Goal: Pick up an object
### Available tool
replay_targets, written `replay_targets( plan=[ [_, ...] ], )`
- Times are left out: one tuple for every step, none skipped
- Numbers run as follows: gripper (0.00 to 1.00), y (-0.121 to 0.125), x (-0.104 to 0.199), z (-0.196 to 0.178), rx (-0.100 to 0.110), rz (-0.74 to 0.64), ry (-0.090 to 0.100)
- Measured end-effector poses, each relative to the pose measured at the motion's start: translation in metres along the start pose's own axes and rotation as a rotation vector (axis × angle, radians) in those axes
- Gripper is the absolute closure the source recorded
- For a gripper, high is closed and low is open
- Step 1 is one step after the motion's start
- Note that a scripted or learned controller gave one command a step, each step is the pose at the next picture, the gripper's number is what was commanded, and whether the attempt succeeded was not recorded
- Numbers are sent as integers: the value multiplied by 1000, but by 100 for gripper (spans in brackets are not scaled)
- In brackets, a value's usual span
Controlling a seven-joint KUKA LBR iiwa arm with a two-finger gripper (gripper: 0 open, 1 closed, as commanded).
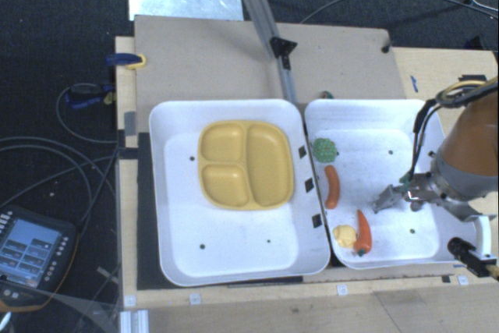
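Your hand (387, 201) hovers low in the right bin (366, 117), just right of the carrot (363, 231); you cannot tell its state. The sausage (332, 187), broccoli (324, 150) and a yellow piece (344, 234) lie along that bin's left side.

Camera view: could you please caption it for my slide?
Grey arm's gripper hovers over right white bin beside orange toy carrot.

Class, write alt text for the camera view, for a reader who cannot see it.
A gripper hovers over the right bin, near a carrot, sausage, broccoli and a yellow piece. The left bin holds a yellow divided plate.
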State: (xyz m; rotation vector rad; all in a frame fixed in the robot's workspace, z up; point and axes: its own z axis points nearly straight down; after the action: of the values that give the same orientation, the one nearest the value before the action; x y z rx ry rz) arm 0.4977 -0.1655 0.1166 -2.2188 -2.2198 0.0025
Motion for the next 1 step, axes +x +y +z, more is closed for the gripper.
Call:
replay_targets(
  plan=[
    [0, 0, 0, 27, -2, 0, 0]
  ],
)
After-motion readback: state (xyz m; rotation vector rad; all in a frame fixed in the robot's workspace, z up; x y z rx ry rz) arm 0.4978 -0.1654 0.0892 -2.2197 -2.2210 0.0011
